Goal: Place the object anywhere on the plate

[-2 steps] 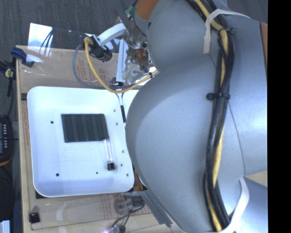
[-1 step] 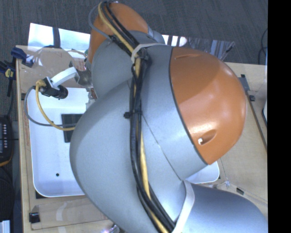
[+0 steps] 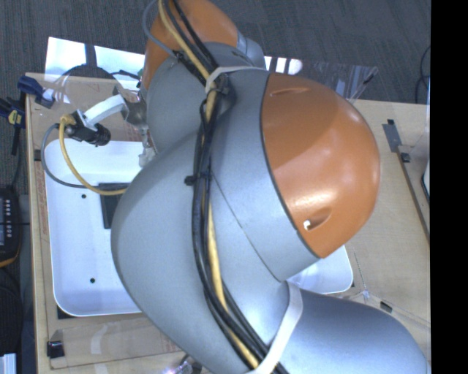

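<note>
The arm [image 3: 241, 219] takes up most of the view, very close to the camera. Its grey links run from the lower right up toward the top centre, and a large orange cap [image 3: 322, 153] bulges out on the right side. A bundle of black and yellow cables [image 3: 201, 219] runs along the grey body, tied with white straps, and climbs past a 2nd orange part [image 3: 197, 22] at the top.

Behind the arm, on the left, lies 1 white bin [image 3: 73, 248]. Its floor is bare where it shows, apart from 2 small dark dots and a dark strip at the arm's edge. A yellow hose [image 3: 69, 172] loops over the bin's upper left part, ending at a black fitting [image 3: 91, 134] near the rim. A corner of the 2nd bin [image 3: 333, 274] peeks out under the orange cap on the right.

The bins rest on a wooden bench [image 3: 398, 190], bare at right and along the lower left edge. Further back, at the top left, a white strap and metal pieces [image 3: 124, 109] sit beside the arm's far end. The gripper is hidden by the arm, so whether it is open or closed cannot be told. The object and the plate are likewise covered, and their places cannot be told.

Beyond the bench is dark carpet [image 3: 329, 29].
</note>
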You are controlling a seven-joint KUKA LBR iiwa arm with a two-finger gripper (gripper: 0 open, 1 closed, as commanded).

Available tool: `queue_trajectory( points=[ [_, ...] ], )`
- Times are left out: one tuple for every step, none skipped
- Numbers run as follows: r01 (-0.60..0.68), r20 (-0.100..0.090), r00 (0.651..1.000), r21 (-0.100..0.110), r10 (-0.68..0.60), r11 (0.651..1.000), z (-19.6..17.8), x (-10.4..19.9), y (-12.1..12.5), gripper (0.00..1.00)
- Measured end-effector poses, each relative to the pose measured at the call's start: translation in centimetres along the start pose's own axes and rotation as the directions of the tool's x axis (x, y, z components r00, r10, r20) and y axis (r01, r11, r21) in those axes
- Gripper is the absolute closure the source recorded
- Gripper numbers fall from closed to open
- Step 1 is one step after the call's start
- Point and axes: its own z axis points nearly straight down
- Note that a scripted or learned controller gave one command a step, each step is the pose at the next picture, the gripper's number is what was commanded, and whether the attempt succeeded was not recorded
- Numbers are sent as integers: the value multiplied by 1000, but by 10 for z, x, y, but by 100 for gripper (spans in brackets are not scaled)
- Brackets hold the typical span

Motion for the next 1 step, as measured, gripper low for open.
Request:
queue_trajectory(
  points=[
    [225,5,974,4,-225,974,-56,2,-14,100]
  ],
)
